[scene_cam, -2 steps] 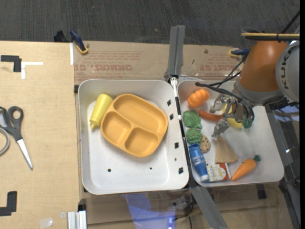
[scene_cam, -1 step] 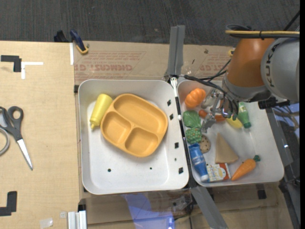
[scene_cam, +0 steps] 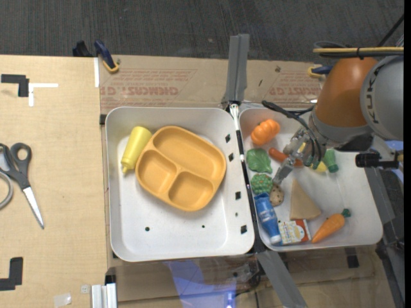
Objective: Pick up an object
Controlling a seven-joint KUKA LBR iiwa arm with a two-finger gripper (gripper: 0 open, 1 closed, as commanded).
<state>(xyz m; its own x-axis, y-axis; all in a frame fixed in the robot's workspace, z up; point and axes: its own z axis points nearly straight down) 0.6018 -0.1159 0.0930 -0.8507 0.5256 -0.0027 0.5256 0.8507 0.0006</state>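
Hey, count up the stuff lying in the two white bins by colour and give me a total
Yellow or yellow-orange: 2, the bottle and the divided tray
Orange: 2, the small pumpkin and the carrot
Green: 2, the leafy piece and the broccoli
Blue: 1, the tube
Tan: 1, the wedge
Total: 8, leaving out small pieces half hidden by the gripper

Left bin (scene_cam: 122, 236): yellow divided plate (scene_cam: 181, 167) and yellow bottle (scene_cam: 133, 147) fill its far half, bottle touching plate's left edge; near half and right edge are bare, easy way in. Right bin (scene_cam: 366, 230): left edge packed w/ orange pumpkin (scene_cam: 265, 131), green veg (scene_cam: 259, 160), broccoli (scene_cam: 261, 183), blue tube (scene_cam: 267, 218); tan wedge (scene_cam: 303, 204) and carrot (scene_cam: 329, 226) sit toward near edge. Arm (scene_cam: 359, 98) w/ gripper (scene_cam: 282, 175) covers far right corner, so open floor is mid-right, btw wedge and right edge.
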